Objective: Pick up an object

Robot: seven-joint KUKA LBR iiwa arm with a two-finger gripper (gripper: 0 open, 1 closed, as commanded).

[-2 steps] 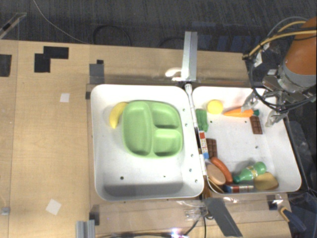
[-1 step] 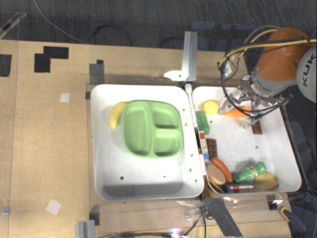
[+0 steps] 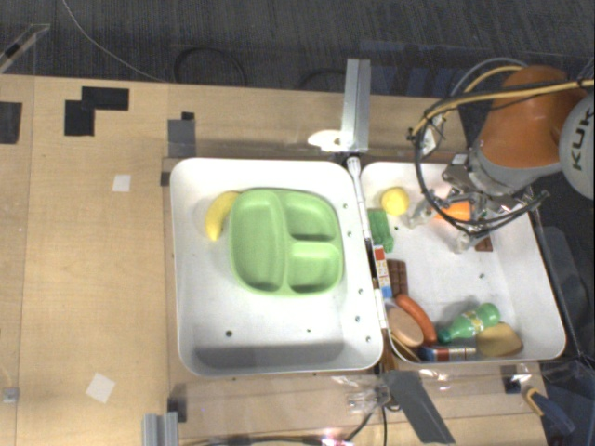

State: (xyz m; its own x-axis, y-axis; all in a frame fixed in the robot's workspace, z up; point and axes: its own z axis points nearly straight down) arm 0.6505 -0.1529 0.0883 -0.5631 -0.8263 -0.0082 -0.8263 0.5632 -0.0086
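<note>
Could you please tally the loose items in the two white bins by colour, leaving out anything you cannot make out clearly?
Yellow: 2, banana, lemon
Green: 3, divided tray, bottle, block
Orange: 1, by the pincer
Red: 1, sausage
Tan: 1, lump
Total: 8

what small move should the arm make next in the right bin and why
Probably a short straight descent. The gripper hangs over the far part of the right bin with an orange object right by it, apparently not lifted. Whether the object sits between the fingers can't be made out.
</note>
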